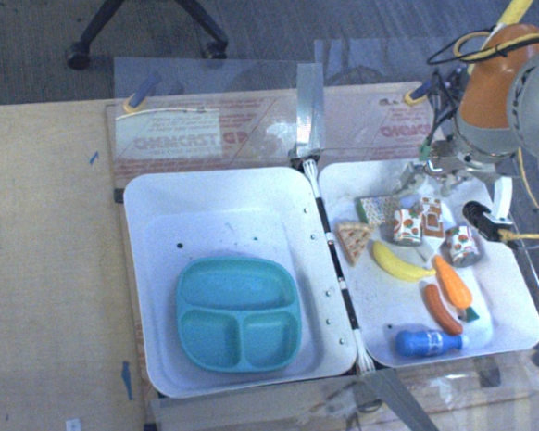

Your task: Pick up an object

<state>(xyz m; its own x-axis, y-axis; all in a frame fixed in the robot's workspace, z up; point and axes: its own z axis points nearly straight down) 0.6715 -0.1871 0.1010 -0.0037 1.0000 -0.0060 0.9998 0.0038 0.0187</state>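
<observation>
Blue plastic bottle [429, 341]: nearest me, well below the jaws.
Orange toy carrot [454, 285]: below them, beside a yellow banana [400, 263].
Brown-and-white printed cartons [418, 221]: just under the gripper [426, 173]; likeliest target, descend square.
Jaws: cannot tell.

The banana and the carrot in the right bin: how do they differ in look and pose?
The banana is yellow and curved; the carrot is orange, straight, with a green end. The banana lies nearer the bin's middle, beside the pizza slice; the carrot lies further right, next to the hot dog. Both are toy foods lying flat in the right bin.
</observation>
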